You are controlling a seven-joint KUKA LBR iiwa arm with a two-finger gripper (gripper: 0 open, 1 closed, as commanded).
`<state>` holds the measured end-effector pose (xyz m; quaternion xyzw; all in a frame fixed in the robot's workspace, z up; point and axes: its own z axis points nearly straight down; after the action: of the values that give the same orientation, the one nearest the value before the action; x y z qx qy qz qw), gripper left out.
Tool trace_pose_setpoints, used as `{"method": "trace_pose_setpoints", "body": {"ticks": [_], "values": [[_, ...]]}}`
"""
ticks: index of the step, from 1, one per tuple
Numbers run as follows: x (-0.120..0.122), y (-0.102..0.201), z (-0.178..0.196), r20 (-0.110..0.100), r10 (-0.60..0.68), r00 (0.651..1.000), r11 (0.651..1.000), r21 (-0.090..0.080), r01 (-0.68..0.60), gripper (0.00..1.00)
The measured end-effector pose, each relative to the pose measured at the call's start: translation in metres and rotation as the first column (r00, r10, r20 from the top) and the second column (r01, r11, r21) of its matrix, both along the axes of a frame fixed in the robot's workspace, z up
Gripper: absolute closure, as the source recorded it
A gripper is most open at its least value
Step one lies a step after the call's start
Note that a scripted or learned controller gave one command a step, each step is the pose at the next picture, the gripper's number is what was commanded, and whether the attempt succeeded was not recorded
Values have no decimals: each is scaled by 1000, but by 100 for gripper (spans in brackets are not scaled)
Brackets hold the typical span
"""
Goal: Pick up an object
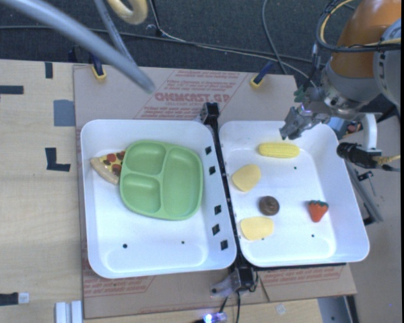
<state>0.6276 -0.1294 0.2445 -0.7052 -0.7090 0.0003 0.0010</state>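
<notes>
A pale wooden bench (pixel 27 200) carries a sheet of brown cardboard (pixel 188 93) printed with red lettering, and on that sheet sit two shallow white bins side by side, with dark carpet and black cables beyond the far edge. The left bin (pixel 101 247) holds a green divided plate (pixel 163 180) with three compartments, lying flat toward the far half of the bin. Tucked against the plate's left rim, partly under it, is a toy pizza slice (pixel 106 165) with red toppings. The right bin (pixel 347 244) holds five small play-food pieces, spread apart from one another. A yellow corn cob (pixel 279 151) lies near the far wall. A pale yellow rounded piece (pixel 246 177) sits nearer the divider between the bins, and a second yellow piece (pixel 256 228) lies toward the near edge. Between them, slightly to the right, rests a small brown round item (pixel 268 206). A red strawberry (pixel 317 210) with a green top sits toward the right wall. The grey arm with its orange band reaches in from the right, and the gripper (pixel 295 125) hangs over the far edge of the right bin, just beyond the corn cob. Nothing is seen between its fingers; whether the jaws are spread or closed cannot be told from this angle.
</notes>
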Motion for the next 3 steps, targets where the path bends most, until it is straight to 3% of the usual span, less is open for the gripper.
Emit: {"method": "trace_pose_setpoints", "body": {"ticks": [1,3], "values": [[1,61,-5,0,1,1000,1000,1,-1,100],[-25,168,-25,-1,0,1000,1000,0,0,100]]}}
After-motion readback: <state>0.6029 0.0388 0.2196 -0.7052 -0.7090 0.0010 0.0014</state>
